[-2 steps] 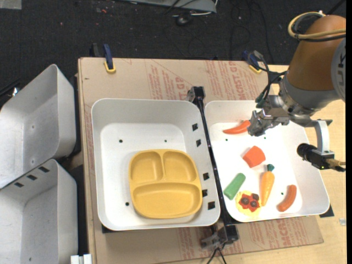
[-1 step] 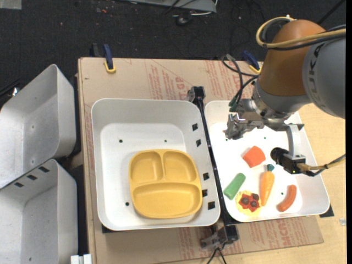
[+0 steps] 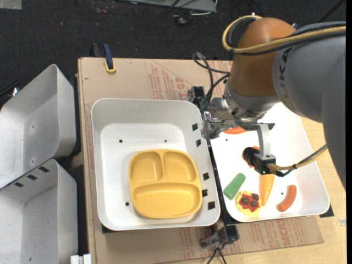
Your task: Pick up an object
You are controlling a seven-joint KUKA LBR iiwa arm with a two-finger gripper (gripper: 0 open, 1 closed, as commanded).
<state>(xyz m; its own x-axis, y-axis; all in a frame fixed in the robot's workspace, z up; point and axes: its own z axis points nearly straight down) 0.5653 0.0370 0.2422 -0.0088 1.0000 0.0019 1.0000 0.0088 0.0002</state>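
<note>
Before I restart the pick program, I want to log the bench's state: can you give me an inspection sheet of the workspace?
Surface: brown board bench bearing left white bin and right white bin.
Job's things: in the right bin, green block, orange carrot, red sausage, yellow disc topped with dark berries, red-orange piece by the gripper.
Clutter: yellow divided plastic plate in the left bin.
Gripper: over the right bin, near its left wall.
Cables: black wires at the bench's far edge.
Surroundings: dark floor; spare white bins left of the bench.
</note>
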